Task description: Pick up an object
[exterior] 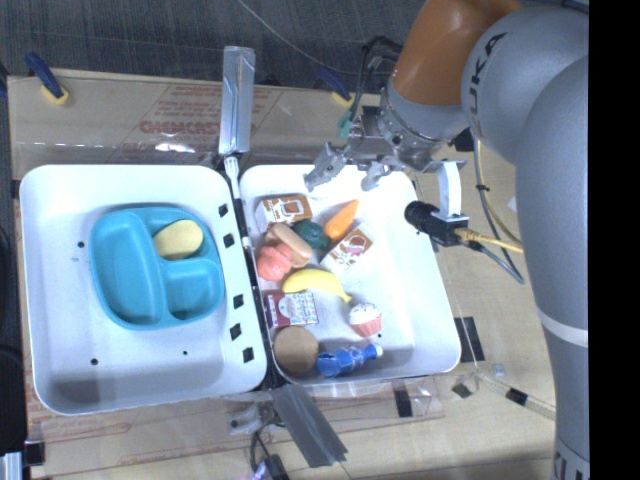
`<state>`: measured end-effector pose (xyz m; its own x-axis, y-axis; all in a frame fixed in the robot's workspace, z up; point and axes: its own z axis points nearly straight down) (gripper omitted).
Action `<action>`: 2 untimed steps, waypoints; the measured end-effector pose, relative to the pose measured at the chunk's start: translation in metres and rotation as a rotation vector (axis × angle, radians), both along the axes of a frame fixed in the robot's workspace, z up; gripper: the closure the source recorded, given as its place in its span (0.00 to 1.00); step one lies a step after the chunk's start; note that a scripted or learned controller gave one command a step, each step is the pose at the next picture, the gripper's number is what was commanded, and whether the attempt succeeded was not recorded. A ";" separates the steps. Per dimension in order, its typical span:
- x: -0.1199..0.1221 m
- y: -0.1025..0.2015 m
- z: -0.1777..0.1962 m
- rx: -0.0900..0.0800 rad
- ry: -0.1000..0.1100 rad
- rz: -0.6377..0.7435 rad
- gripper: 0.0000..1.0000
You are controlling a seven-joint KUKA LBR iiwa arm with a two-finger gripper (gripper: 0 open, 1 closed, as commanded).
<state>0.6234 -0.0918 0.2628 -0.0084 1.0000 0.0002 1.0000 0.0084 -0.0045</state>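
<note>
Grey metal two-finger gripper (348, 170) hangs spread wide, holding nothing, over the right white plastic bin's (432, 298) far edge. We see the orange carrot (341, 217) just below it, atop the toy food pile; yellow banana (317, 282) lies nearer centre.

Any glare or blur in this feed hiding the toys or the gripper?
Camera view: even light; slight glare on the right bin floor beside the carrot; toys sharp; gripper a little soft, fingers apart above the bin's far edge; soft shadows along the left bin walls.
</note>
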 end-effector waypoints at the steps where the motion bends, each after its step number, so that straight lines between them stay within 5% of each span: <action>1: -0.031 -0.006 -0.074 0.000 0.006 0.041 0.00; 2: -0.005 -0.023 -0.168 0.002 -0.007 0.464 0.00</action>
